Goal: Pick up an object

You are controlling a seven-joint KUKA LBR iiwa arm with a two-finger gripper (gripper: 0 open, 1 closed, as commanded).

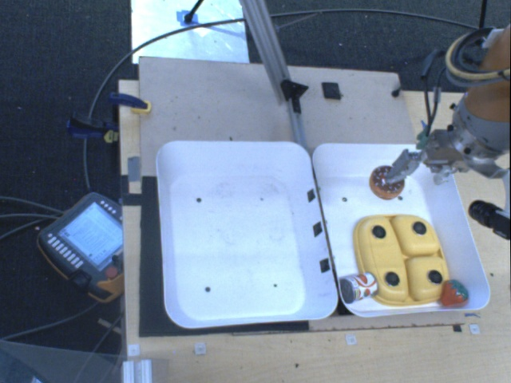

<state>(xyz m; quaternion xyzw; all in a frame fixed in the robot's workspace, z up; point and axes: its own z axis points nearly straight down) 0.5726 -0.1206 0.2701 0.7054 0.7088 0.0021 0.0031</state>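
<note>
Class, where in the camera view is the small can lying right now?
The small can lies on its side in the right bin, at its near-left corner, against the yellow tray.

dark carpet floor (48, 46), wooden bench (215, 102)

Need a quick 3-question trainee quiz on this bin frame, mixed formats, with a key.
1. True or false: the yellow four-lobed block lies in the left bin.
2. Multiple choice: what lies under the claw? A) the small can B) the round brown donut-shaped piece C) the red strawberry-like piece
3. Fill in: the small can lies against the yellow block's ____ corner, as the camera sees it.

Key
1. False; it lies in the right bin.
2. B
3. Lower-left
</note>
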